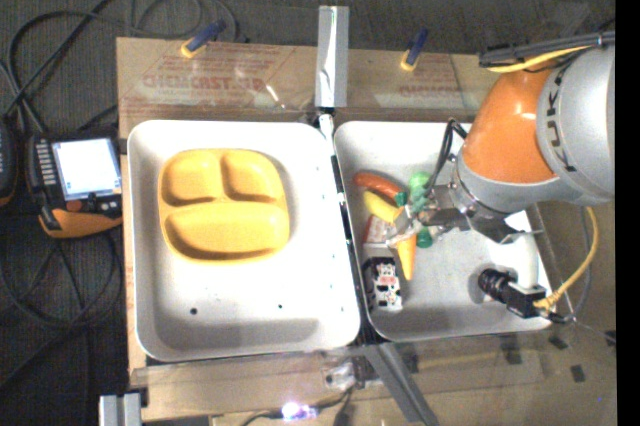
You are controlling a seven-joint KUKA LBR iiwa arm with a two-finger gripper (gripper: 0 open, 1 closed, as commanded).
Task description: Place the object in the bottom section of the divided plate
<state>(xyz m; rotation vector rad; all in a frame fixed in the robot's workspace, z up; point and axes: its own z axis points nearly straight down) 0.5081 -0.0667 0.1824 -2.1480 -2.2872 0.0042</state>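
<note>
Left shallow bin (140, 314): white plastic. In it, rounded divided plate (225, 204): plain yellow-orange, no pattern. Right shallow bin (450, 299): white. In it, long sausage-shaped toy (377, 182): red-orange; small wedge (380, 205): yellow; tapered carrot-like piece (406, 257): orange; knobbly bit (418, 182): green; little boxy item (384, 283): black and white. My arm (560, 129): grey, with an orange band. Bench board (240, 79): brown cardboard, faded red print.
</note>
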